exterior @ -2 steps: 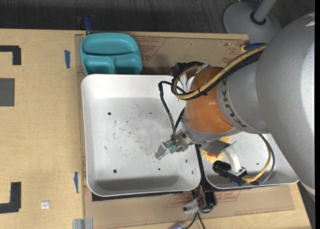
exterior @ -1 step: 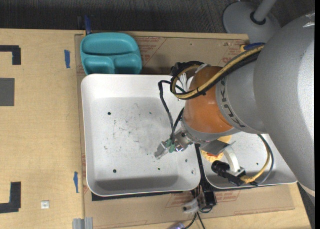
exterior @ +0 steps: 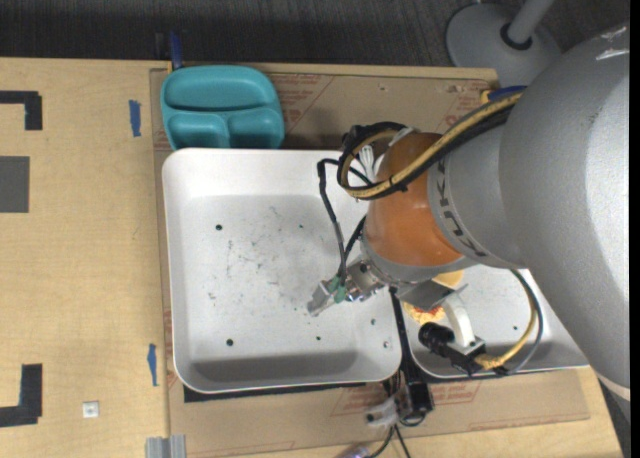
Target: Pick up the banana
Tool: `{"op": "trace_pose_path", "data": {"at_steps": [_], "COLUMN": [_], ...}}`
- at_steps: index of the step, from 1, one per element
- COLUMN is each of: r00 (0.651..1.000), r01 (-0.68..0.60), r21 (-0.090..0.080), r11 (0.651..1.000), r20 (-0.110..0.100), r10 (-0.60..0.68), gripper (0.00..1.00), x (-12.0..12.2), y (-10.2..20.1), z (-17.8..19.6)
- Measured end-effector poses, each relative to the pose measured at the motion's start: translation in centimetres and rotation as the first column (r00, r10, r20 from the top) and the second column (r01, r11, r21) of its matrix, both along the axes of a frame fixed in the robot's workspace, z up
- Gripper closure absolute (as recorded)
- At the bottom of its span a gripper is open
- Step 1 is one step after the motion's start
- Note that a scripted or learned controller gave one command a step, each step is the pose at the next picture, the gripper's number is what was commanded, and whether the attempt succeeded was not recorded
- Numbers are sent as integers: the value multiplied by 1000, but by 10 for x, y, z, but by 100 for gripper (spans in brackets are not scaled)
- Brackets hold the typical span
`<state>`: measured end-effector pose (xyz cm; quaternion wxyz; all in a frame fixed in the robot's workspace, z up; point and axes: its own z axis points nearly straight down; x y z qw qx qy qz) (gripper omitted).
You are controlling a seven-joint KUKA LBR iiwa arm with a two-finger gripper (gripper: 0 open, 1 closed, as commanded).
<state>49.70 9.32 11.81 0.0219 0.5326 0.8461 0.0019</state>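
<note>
- While the arm (exterior: 540,176) leans in from the right, its bulk hangs over the right bin (exterior: 503,314) and covers most of that bin's floor. The orange band (exterior: 405,216) sits just past the divide between the two bins.
- The gripper (exterior: 415,291) points straight down under the wrist, low over the right bin's near left corner. I read that as a reach for something lying there. From where I stand I cannot tell whether it is spread or closed, or whether it has anything.
- A thin yellow sliver (exterior: 451,276) peeks out at the lower edge of the wrist, above the right bin. It may be the banana, which would explain why the arm is parked there, but too little of it shows to be sure.
- The left bin (exterior: 250,246) shows a scuffed white floor with no fruit on it, so the banana is presumably under the arm.
- A teal tray (exterior: 222,106) with compartments rests on the bench (exterior: 80,246) against the left bin's far rim, well clear of the work.
- My guess is that the pick is in its closing-in stage and not yet proven.
</note>
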Motion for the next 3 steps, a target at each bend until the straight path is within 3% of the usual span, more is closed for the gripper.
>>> {"op": "trace_pose_path", "data": {"at_steps": [3], "r00": [1000], "r01": [-14], "r21": [-2], "r11": [1000], "r20": [-1], "r10": [14], "gripper": [0], "x": [0], "y": [0], "z": [0]}}
